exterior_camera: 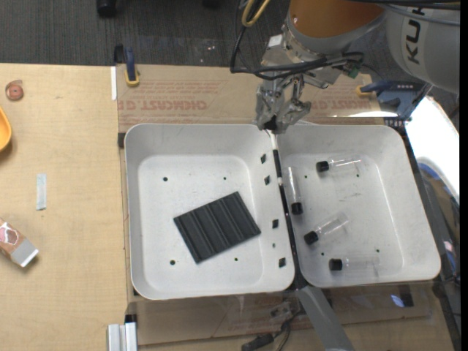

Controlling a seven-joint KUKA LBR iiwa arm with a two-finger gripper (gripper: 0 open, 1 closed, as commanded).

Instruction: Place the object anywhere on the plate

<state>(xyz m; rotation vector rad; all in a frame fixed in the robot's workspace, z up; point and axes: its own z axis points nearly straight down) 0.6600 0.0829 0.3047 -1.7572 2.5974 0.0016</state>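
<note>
Clear vials w/ black caps lying in right bin (395,148): one near top (338,166), one along left wall (291,189), one mid (325,230), one near front (355,263). All loose, apart from each other, none lifted. Dark ribbed plate (217,226) flat in left bin (146,141), tilted, nothing on it.

Gripper (274,120) up at far rim, right over seam between bins, well apart from every vial. Can't tell if wide or narrow, and nothing seen held.

Risks, judging from here: round vials prob roll or squirt out on pinch. Wall-hugging vial likely blocks a finger → miss. Carry over middle ridge could knock or drop. Release on ribbed plate, could roll off edge into bin.
</note>
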